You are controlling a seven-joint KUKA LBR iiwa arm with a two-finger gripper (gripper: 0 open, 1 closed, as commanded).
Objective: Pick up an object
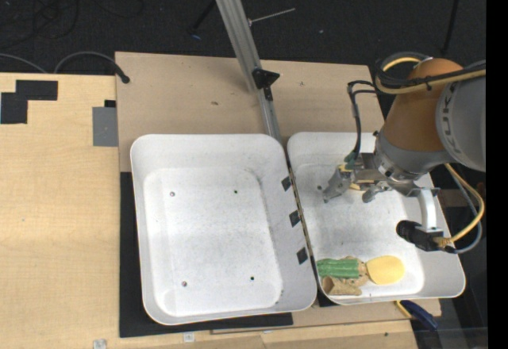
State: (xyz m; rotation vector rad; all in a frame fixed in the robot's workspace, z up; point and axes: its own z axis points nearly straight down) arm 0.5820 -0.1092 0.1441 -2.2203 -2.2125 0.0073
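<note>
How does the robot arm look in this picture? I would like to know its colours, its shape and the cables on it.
The arm is thick and rounded, grey with a wide orange band above the wrist. Black and yellow cables loop around it, and a black plug hangs below on the right side. The gripper is small and metallic, grey with some pale yellowish parts, much thinner than the arm.
</note>
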